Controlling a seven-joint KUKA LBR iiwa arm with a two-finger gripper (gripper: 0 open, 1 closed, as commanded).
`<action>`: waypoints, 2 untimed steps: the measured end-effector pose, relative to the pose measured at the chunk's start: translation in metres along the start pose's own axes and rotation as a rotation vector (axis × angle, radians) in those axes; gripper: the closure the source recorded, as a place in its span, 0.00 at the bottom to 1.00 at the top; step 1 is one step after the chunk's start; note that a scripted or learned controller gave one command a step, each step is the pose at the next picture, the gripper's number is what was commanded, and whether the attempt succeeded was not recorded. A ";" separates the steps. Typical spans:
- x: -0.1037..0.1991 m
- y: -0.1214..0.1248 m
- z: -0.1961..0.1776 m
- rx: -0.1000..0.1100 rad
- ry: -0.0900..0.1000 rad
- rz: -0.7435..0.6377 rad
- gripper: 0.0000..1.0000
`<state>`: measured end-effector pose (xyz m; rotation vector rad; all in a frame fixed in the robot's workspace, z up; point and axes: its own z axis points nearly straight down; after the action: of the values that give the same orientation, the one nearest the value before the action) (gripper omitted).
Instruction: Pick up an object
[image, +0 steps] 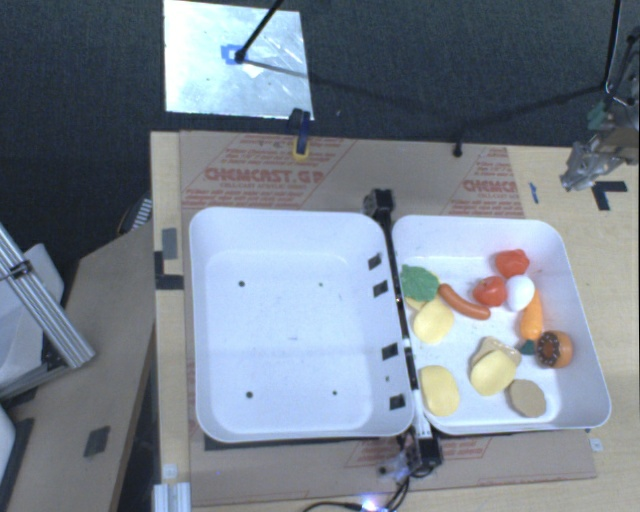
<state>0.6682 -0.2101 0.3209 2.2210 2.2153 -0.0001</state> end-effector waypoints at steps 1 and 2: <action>0.006 0.001 -0.034 -0.003 0.001 -0.006 1.00; 0.003 -0.037 -0.148 -0.011 -0.002 -0.004 1.00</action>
<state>0.6303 -0.2069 0.4687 2.2104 2.2134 0.0099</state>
